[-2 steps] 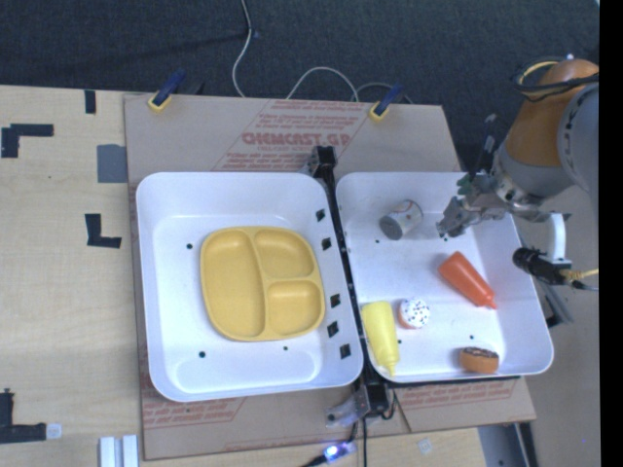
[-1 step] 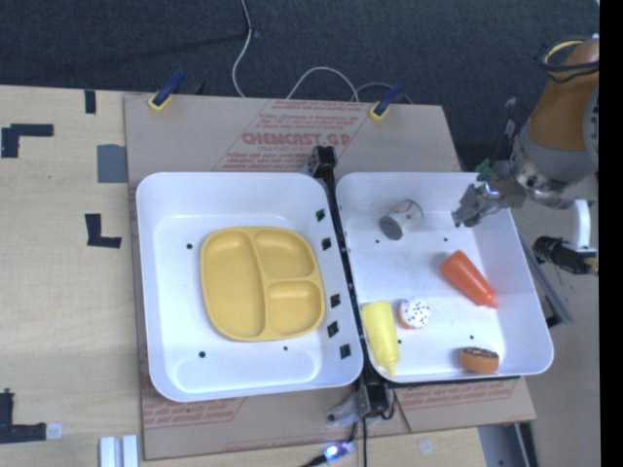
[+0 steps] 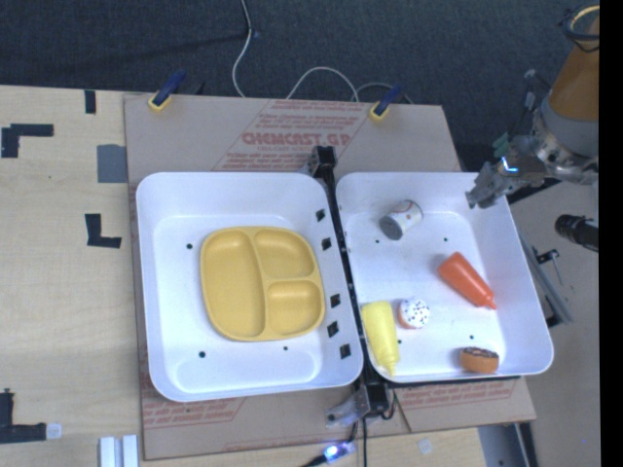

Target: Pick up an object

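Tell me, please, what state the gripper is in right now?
Gripper: cannot be told; it sits at the right bin's upper right edge, and nothing is seen held in it.

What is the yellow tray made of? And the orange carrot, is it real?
The yellow tray looks like smooth plastic: one even colour, rounded moulded compartments, a soft sheen. The carrot looks like a plastic toy, not a real one: flat bright orange, smooth cone shape, no leaves or marks. Both are guesses from looks alone. The bin under the tray also seems plastic, white and glossy.
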### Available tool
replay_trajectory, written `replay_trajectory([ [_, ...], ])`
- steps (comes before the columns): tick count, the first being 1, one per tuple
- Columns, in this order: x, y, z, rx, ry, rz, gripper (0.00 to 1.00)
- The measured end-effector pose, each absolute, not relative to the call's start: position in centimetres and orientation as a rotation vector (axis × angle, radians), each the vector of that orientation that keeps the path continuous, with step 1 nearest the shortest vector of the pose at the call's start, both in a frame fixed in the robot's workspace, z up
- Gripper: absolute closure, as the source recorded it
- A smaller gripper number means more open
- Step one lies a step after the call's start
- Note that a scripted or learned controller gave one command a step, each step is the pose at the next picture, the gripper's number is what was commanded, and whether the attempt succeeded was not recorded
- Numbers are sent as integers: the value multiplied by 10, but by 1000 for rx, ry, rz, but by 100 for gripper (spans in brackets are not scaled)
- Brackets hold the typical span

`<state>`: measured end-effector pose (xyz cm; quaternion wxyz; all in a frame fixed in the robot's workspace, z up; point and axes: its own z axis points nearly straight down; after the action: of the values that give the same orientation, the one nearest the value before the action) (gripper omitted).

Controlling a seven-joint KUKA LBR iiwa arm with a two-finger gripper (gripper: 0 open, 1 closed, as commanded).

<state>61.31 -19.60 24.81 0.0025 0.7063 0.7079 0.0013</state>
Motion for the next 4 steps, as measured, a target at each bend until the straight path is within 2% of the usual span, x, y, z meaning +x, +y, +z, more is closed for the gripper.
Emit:
replay_trajectory([
  [2, 593, -94, 239, 2218, 2229, -1, 100],
  [4, 584, 27, 240, 2215, 2232, 1, 100],
])
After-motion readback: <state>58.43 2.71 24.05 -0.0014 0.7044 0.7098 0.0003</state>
